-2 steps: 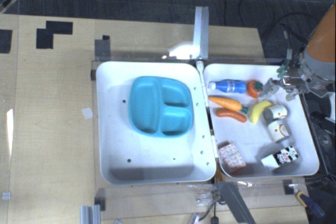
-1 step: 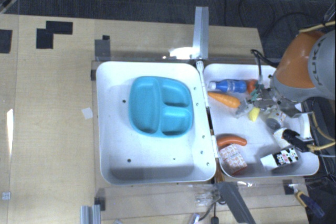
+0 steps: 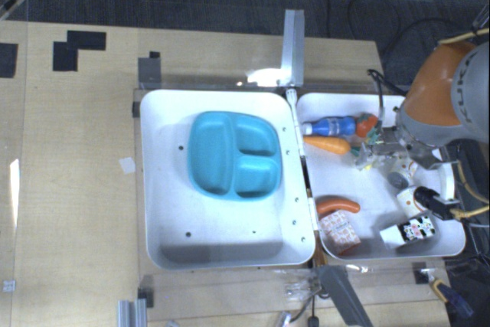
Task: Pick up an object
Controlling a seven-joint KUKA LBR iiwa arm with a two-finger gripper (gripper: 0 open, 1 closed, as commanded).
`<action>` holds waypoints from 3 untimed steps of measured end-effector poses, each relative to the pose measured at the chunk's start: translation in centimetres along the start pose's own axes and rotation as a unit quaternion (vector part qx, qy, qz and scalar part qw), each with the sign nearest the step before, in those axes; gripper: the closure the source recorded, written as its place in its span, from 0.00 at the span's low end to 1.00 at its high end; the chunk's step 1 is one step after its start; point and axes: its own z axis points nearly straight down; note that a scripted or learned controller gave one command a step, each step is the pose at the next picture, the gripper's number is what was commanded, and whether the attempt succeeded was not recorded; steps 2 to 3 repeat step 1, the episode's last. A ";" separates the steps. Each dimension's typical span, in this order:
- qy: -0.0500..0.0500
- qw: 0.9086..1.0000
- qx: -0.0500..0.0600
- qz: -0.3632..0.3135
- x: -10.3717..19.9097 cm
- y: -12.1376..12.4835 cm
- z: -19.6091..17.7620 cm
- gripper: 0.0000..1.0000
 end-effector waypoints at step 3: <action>0.000 1.000 0.000 0.025 5.7 0.5 -9.8 1.00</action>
